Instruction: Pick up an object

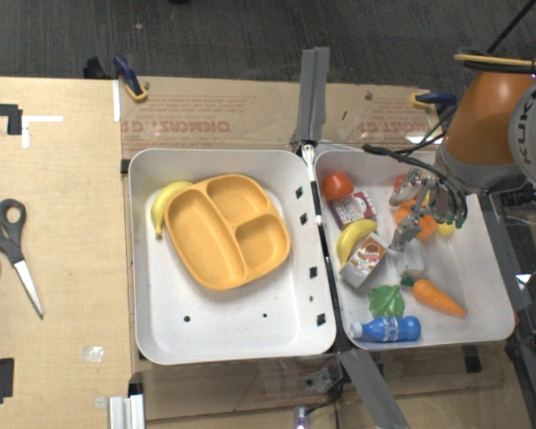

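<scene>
The gripper (409, 232) hangs low in the right bin (491, 320); I can't tell its state. A small carton (364, 263) lies just beside it, a carrot (438, 298) a little below.

carrot (436, 298) | orange, lying flat | right bin (491, 280), near front

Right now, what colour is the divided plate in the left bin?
Yellow-orange. The divided plate shows best in the camera view, a banana at its left edge.
</scene>
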